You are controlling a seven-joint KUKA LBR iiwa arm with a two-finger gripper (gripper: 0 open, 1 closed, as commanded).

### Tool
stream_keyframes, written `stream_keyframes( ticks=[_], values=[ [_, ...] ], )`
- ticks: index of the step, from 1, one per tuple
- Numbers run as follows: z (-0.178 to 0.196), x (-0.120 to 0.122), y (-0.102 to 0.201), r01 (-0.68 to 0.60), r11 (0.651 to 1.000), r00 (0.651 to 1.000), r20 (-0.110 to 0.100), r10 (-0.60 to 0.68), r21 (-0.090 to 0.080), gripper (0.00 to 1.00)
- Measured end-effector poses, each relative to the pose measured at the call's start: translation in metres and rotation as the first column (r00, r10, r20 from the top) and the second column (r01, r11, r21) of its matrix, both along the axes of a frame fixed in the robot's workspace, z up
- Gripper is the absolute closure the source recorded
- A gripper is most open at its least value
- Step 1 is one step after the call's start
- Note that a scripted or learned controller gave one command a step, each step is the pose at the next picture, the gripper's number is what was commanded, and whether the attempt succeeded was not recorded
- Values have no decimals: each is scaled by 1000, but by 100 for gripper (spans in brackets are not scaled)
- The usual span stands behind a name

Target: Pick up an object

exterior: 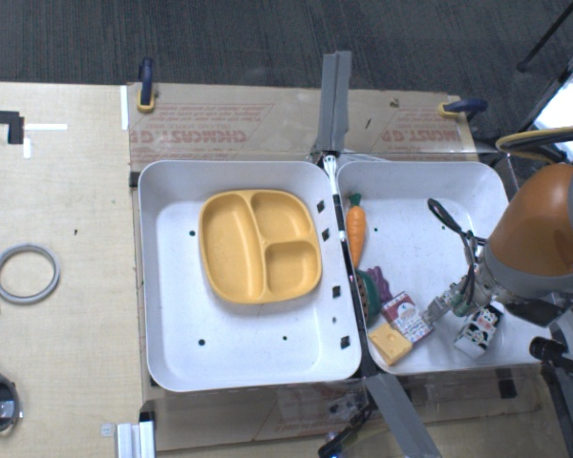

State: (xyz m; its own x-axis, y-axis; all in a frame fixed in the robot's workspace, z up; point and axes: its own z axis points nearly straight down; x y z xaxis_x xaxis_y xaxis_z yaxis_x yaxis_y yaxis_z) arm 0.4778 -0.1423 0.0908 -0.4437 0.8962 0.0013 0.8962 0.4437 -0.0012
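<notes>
The hand [456, 301] is lowered into the right bin [411, 175] beside a black-and-white carton [477, 330]; whether it is open or closed cannot be told. Nothing is seen lifted, so the pick is judged unfinished.

Carrot [355, 232] lies along right bin's [411, 184] left wall.

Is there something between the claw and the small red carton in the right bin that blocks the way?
Nothing visible does. The claw hangs over the right bin, and the small red carton lies just to its left on the bin floor, with bare white floor between them. The cheese wedge lies against the carton's far side.
</notes>
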Motion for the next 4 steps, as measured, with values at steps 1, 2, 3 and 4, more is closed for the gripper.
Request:
stream_keyframes(
  ticks=[1,2,3,4],
  values=[
    [0,21,-20,542,840,840,-1,-542,-3,100],
    [184,1,-42,783,622,622,1,-783,-4,100],
    [44,-1,-55,842,539,539,-1,-842,-4,100],
    [19,8,-24,989,-140,-141,19,-990,38,100]
  ],
)
